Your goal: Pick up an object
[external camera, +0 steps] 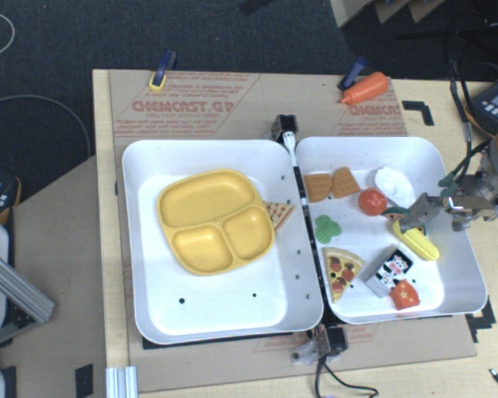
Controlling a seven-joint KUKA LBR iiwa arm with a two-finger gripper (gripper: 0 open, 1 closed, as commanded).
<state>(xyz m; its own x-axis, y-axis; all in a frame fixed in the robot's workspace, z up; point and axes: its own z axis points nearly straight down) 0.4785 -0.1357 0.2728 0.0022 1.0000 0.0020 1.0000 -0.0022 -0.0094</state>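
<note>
The right bin [461, 259] holds several toy foods: two brown toast pieces [330, 185], a white lump [393, 182], a red tomato [372, 201], a green broccoli piece [327, 227], a pizza slice [341, 270], a yellow corn cob [419, 243], a black-and-white carton [389, 270] and a red strawberry [405, 294]. My gripper [410, 217] reaches in from the right, low over the bin. It sits just above the upper end of the corn cob, to the right of the tomato. Nothing is seen lifted.
The left bin [149, 297] bears a yellow divided plate [215, 220] and a waffle piece [280, 214] by its right wall. An orange carrot [365, 88] lies on the cardboard behind the right bin. A black clip [285, 127] sits where the bins meet.
</note>
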